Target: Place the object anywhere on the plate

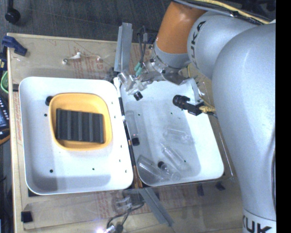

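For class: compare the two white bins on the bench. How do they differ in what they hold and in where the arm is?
The left bin holds a yellow plate with a dark ridged centre; the right bin holds clear plastic pieces. The gripper hangs over the right bin's far corner, away from the left bin. Both are shallow, white and side by side.

Dark grey carpet floor (87, 6) beyond wooden bench (53, 52); chair castors (12, 16) at top left.
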